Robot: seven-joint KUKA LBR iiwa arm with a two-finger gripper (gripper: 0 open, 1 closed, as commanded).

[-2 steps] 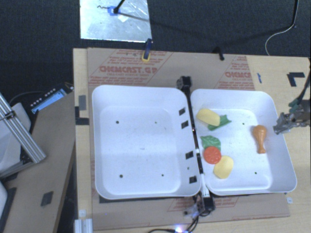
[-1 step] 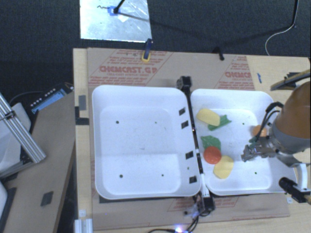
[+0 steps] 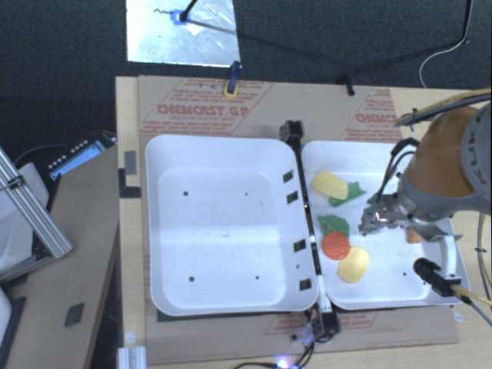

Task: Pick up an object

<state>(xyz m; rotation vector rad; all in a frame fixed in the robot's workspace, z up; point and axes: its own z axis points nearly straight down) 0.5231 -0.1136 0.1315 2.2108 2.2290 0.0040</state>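
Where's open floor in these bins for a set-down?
The left bin is bare floor, wall to wall. The right bin is crowded along its left side: yellow piece, green piece, red piece, second yellow piece. The pincer hangs beside them.

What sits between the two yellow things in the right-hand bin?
In the camera view, a green leafy piece and a red round piece lie between the upper yellow piece and the lower yellow piece. The red one touches the lower yellow one.
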